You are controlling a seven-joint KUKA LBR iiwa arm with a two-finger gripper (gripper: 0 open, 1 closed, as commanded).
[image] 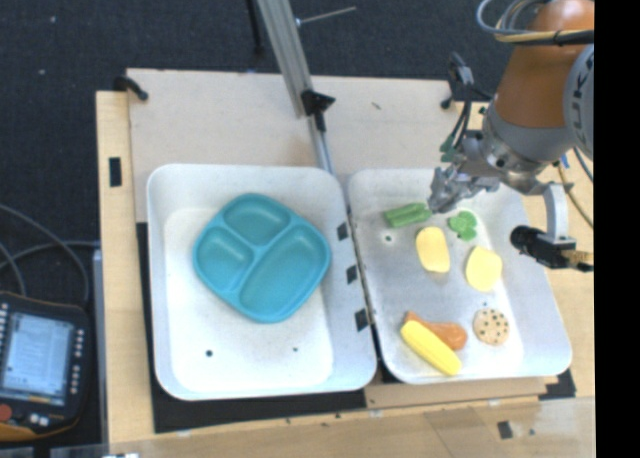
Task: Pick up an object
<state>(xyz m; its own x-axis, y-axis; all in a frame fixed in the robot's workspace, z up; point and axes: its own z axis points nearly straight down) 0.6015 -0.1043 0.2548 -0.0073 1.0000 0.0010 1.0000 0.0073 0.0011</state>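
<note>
Green pod [406, 214] | flat, elongated | right bin [530, 346] | hand [443, 198] beside

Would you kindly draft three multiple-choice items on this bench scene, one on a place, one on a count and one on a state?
1. Where does the blue divided plate lie?
A. In the left bin
B. In the right bin
C. On the bare bench behind the bins

2. How many compartments does that plate have?
A. Two
B. Three
C. Five

3. How does the round cookie lie?
A. Standing on its edge
B. Propped on the yellow banana
C. Flat on the bin floor

Answers:
1. A, since the plate rests on the floor of the left bin, while the toy foods lie in the right bin.
2. B, since raised ridges split it into two smaller sections and one larger one.
3. C, since its whole dotted face shows and it sits apart from the yellow banana, near the bin's front right corner.
</note>
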